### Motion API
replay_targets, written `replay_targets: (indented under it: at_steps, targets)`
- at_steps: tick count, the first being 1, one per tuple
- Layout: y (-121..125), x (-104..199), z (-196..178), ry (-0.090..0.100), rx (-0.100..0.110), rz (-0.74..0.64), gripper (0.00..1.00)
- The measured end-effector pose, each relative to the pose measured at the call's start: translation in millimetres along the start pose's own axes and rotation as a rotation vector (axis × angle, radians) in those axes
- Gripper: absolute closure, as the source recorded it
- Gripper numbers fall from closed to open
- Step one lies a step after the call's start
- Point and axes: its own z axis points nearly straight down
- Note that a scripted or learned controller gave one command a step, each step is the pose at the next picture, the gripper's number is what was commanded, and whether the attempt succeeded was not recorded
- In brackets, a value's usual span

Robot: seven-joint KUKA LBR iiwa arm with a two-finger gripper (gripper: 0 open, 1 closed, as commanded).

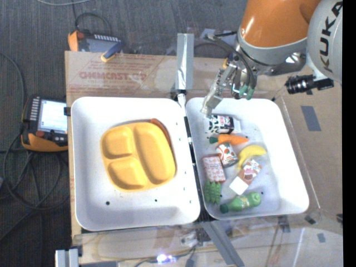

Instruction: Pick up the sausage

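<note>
A thin reddish-brown sliver, which looks like the sausage (161, 127), shows at the upper right rim of the yellow divided plate (139, 154) in the left bin (89, 204). The plate hides most of it. My gripper (226, 99) hangs over the back left corner of the right bin (289, 193), well right of the sausage. It is open with nothing between its fingers. One pale finger (211, 100) slants down toward a black-and-white carton (221, 124).
The right bin holds a carrot (233, 139), a banana (252, 152), a red can (228, 154), a pink packet (213, 168), a white block (239, 186), broccoli (212, 192) and a green vegetable (242, 202). A metal divider (183, 65) stands behind the bins.
</note>
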Motion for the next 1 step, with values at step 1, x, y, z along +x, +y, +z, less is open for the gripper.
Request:
replay_targets:
  at_steps: [1]
  targets:
    - [7.9,-48.0,-1.9,-0.001,-0.001,-0.321,1.0]
